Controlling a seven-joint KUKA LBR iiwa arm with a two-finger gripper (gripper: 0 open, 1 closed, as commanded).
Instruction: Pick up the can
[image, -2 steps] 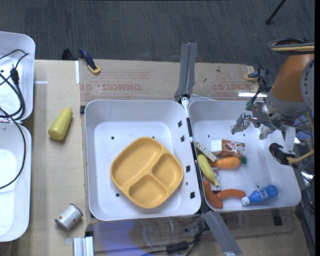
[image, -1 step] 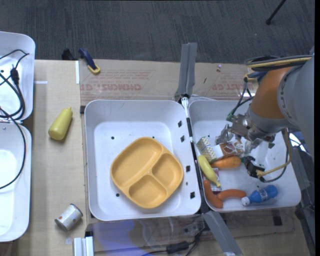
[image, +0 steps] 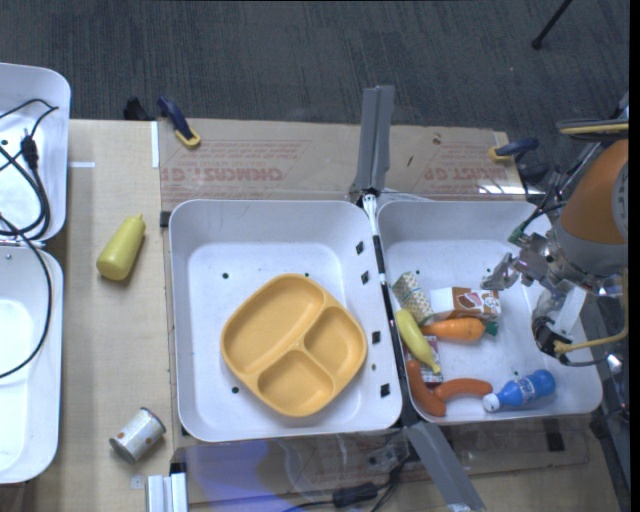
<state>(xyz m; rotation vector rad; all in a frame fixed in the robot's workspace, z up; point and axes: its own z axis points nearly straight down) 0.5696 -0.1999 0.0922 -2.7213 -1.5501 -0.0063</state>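
The can (image: 137, 434) is a small silver tin lying on its side on the bench, outside both bins, off the front left corner of the left bin (image: 190, 300). My gripper (image: 512, 268) hangs over the right part of the right bin (image: 440, 225), just right of a brown snack packet (image: 476, 300). It is far from the can, with the whole left bin between them. Nothing shows in its grasp.
A yellow divided plate (image: 293, 345) lies in the left bin. The right bin holds a banana (image: 415, 340), a carrot (image: 456, 329), a sausage (image: 450, 392) and a blue bottle (image: 521, 390). A yellow mustard bottle (image: 121, 248) lies on the bench at left.
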